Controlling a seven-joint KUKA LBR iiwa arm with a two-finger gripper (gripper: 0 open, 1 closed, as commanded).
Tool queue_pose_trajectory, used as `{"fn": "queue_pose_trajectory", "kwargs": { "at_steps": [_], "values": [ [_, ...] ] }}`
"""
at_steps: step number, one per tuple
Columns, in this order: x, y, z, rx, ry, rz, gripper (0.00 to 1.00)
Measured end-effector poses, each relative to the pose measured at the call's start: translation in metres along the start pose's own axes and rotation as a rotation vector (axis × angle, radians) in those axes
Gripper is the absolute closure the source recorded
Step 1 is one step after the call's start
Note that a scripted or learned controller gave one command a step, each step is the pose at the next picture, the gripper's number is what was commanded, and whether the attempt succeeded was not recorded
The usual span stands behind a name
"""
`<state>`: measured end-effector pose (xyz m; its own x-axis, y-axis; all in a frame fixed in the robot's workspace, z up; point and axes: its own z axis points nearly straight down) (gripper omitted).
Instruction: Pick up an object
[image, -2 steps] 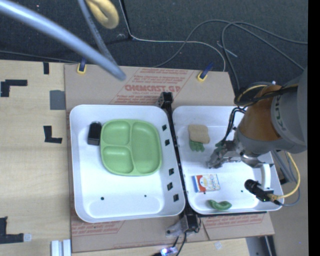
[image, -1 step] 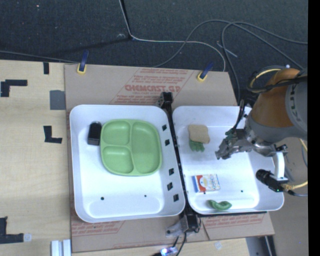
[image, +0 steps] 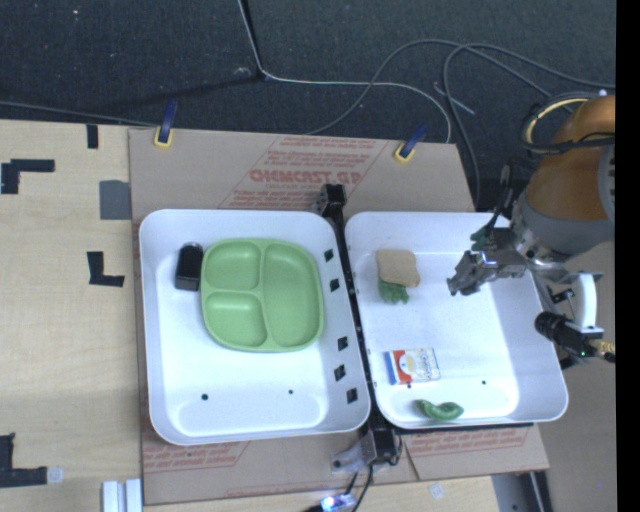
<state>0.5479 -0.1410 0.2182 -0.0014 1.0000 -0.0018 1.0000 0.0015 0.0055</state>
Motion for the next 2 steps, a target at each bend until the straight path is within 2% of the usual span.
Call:
{"fn": "queue_pose_trajectory", "kwargs": {
  "at_steps": [1,2],
  "values": [
    [0.0,0.001,-0.024,0.003,0.001,0.0,1.0],
    [0.047,0.015,-0.03,0.006,0.003,-0.005,1.0]
  ]
}}
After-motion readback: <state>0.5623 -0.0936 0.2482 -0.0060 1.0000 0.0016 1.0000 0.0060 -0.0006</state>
